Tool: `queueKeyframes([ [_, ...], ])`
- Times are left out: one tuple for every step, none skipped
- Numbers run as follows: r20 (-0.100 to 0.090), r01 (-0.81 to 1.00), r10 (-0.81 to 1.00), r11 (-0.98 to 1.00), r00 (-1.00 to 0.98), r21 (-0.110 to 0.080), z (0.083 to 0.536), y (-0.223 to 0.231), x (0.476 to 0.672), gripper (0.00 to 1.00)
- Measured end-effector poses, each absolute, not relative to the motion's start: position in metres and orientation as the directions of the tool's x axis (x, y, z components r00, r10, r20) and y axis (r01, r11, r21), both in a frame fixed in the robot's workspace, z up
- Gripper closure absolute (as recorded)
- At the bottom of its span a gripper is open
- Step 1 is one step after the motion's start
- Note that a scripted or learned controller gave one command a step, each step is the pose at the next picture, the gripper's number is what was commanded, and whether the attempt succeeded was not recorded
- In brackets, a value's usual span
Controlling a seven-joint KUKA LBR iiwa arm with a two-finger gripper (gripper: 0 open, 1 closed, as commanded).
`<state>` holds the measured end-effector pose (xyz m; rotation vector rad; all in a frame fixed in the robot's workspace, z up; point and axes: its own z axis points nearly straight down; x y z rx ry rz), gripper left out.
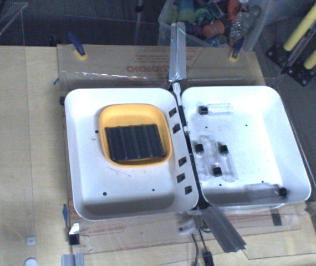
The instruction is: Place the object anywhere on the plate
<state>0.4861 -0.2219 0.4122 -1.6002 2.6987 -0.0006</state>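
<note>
A yellow square plate [131, 111] with rounded corners sits in the left white bin [86, 165], toward its back. A dark, ribbed rectangular block [134, 142] lies flat on the plate and covers most of its floor, with its front edge near the plate's front rim. In the right white bin [269, 126] lie several clear plastic vials with black caps: one near the back [214, 109], a cluster near the left wall [210, 158], and one along the front wall [266, 192].
A divider with black tabs [181, 148] separates the two bins. A metal bar [177, 51] stands behind them. A clear box of colourful toys [213, 10] sits at the back, and yellow foam tubes [310, 21] lean at the far right.
</note>
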Motion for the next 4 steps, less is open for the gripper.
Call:
queueKeyframes([
  [-0.003,-0.981,-0.981,0.193,-0.193,-0.007,0.4357,-0.223,0.4808,1.0],
  [-0.001,-0.99,-0.99,-0.139,0.139,-0.006,0.4353,-0.223,0.4807,1.0],
  [-0.001,-0.99,-0.99,-0.138,0.138,-0.006,0.4353,-0.2235,0.4805,0.0],
  [0.0,-0.888,-0.888,-0.46,0.46,-0.005,0.4352,-0.2166,0.4809,0.0],
])
